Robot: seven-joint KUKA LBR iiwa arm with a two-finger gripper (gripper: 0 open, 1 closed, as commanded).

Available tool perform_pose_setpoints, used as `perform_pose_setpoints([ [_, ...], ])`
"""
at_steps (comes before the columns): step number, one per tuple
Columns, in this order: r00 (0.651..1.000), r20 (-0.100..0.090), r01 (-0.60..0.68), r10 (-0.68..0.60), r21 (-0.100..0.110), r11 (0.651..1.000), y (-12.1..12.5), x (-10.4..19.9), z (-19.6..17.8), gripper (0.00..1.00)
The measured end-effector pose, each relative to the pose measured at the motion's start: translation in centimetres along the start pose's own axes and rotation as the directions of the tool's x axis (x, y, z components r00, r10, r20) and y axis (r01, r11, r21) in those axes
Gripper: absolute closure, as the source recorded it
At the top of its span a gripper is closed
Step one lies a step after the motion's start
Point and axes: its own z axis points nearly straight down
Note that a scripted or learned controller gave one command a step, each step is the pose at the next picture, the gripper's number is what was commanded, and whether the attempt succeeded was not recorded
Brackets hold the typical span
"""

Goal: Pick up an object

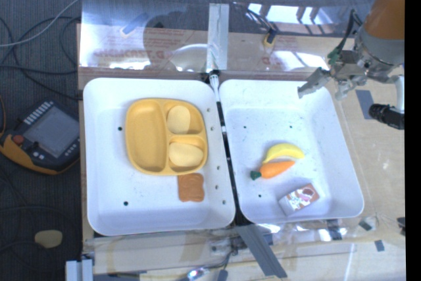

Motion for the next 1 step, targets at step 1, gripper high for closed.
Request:
perform_pose_setpoints([
  [1, 0.974, 0.004, 0.226, -0.226, 0.001, 0.974, 4.59, -3.66, -1.13, 0.0],
])
